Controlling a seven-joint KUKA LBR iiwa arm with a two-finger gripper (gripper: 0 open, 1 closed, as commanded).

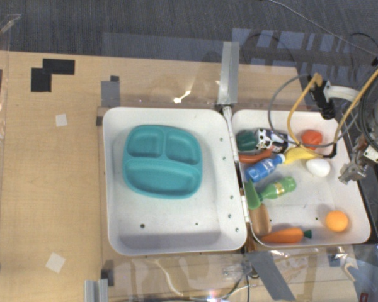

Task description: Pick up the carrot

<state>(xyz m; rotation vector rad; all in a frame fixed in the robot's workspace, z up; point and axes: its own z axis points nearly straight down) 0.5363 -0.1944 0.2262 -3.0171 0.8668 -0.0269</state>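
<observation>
While the carrot (282,235) lies along the near edge of the right bin (363,226), the claw (354,170) hangs over that bin's right edge; I cannot tell its grip state.

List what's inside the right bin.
The right bin holds a carrot along the near wall, an orange ball, a white egg, a green bottle, a blue bottle, a banana and a red piece. The far-left items overlap, hiding whatever lies beneath.
</observation>
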